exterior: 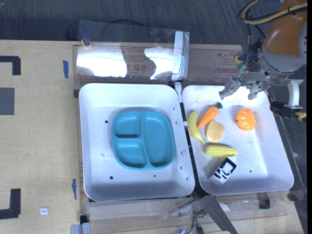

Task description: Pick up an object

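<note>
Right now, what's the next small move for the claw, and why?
Probably lower the claw toward the orange. It hangs open at the right bin's far edge with nothing between its fingers, and the orange sits just below it, apart from the other items.

The arm (285, 38) is cut off by the top and right edges, the black-and-white tag (224, 170) carries markings too small to read, and glare blurs the clear panel (129, 57).

carrot: orange plastic, green-tipped (209, 114), tilted, 12 o'clock
banana: yellow, curved (195, 126), 9 o'clock
corn: yellow cob (221, 151), flat, 6 o'clock
pumpkin: small, orange (245, 119), 3 o'clock
</note>
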`<state>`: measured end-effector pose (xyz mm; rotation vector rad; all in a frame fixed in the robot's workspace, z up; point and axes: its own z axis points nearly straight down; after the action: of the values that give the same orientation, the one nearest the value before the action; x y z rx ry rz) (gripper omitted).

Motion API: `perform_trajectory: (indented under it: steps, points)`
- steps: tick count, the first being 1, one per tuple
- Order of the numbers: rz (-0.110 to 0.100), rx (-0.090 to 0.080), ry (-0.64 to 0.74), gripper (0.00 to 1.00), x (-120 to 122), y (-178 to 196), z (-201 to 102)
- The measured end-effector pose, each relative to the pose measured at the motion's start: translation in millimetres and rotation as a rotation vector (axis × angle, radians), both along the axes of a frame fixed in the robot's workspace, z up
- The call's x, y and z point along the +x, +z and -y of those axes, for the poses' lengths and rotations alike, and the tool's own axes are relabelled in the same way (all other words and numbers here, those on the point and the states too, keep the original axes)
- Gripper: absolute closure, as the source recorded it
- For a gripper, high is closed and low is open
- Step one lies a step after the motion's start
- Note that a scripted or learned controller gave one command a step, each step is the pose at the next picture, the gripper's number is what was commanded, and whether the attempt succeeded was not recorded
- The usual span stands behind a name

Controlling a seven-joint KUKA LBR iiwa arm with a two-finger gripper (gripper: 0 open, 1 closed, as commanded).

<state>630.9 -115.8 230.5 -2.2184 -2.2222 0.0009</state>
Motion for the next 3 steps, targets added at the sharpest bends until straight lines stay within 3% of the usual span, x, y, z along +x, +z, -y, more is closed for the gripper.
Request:
perform_trajectory:
  steps: [1, 2, 3]
  points:
    - [0.027, -0.002, 0.075, 0.00, 4, -121, 12]
    - [0.003, 0.001, 0.090, 0.00, 4, -144, -23]
    - [0.009, -0.002, 0.088, 1.00, 6, -132, -21]
